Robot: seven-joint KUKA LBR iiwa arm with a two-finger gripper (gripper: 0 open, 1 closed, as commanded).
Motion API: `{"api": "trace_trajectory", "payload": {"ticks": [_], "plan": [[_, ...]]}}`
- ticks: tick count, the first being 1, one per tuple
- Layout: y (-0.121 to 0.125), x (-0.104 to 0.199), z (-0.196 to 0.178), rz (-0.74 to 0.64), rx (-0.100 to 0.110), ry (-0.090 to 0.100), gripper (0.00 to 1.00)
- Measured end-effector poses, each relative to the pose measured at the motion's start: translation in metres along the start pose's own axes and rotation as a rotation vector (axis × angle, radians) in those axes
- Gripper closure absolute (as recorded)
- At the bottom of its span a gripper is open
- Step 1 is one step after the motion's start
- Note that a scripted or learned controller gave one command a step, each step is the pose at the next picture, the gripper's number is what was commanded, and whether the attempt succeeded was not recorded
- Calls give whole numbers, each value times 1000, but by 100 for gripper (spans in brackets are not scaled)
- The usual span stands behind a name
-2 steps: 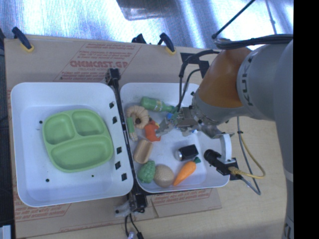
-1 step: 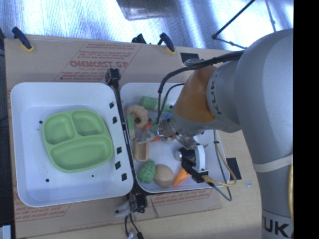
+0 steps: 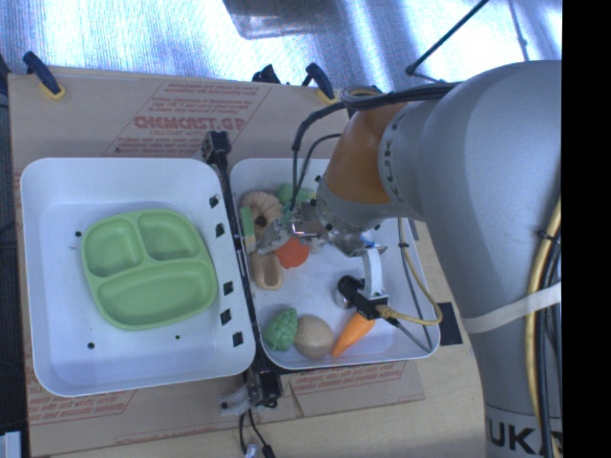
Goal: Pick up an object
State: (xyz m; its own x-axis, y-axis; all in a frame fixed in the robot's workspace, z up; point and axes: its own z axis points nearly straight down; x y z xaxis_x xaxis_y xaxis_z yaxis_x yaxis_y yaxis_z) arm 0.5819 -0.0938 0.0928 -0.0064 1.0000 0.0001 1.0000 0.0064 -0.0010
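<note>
The right bin (image 3: pixel 412 337) holds several toy foods. A red-orange piece (image 3: pixel 293 254) lies near its middle, with my gripper (image 3: pixel 304 227) just above it and low in the bin. A tan pretzel-like piece (image 3: pixel 260 207) and a small green piece (image 3: pixel 290 196) sit at the back left, close to the gripper. Below them a tan wooden-looking piece (image 3: pixel 268 271) lies along the left wall. At the front lie a green broccoli (image 3: pixel 281 329), a beige potato (image 3: pixel 314 336) and an orange carrot (image 3: pixel 353 333). The wrist hides part of the bin's back right.
The left bin (image 3: pixel 48 346) carries a light green divided plate (image 3: pixel 148 269). A black hinged divider (image 3: pixel 229 256) runs between the bins. The grey arm with its orange band (image 3: pixel 363 160) covers the right side, and a cable with a black-and-white connector (image 3: pixel 361 294) hangs over the carrot.
</note>
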Motion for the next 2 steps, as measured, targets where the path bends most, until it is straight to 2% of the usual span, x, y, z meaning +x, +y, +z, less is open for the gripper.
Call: {"api": "trace_trajectory", "payload": {"ticks": [1, 2], "plan": [[0, 0, -9, -4, 4, 0, 100], [-4, 74, -112, -1, 1, 1, 100]]}}
